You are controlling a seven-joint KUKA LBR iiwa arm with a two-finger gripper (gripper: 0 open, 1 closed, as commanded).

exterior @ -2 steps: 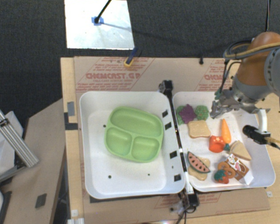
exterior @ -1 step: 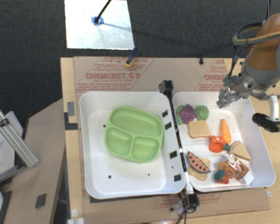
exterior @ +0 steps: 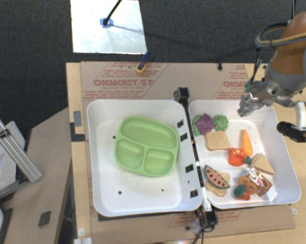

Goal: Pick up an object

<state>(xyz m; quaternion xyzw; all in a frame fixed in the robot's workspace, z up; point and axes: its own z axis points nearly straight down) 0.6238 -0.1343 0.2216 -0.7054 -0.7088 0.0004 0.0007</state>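
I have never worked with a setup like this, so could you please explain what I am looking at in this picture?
This is one camera fixed above a bench, looking down at a slant. The grey and orange machine at the right is a robot arm; its gripper hangs over the far corner of the right bin and holds nothing that I can see. That bin contains toy food: purple grapes, a green broccoli piece, a slice of bread, a carrot, a watermelon slice and a few more. The left bin holds a green divided plate. The arm is meant to pick up one object.
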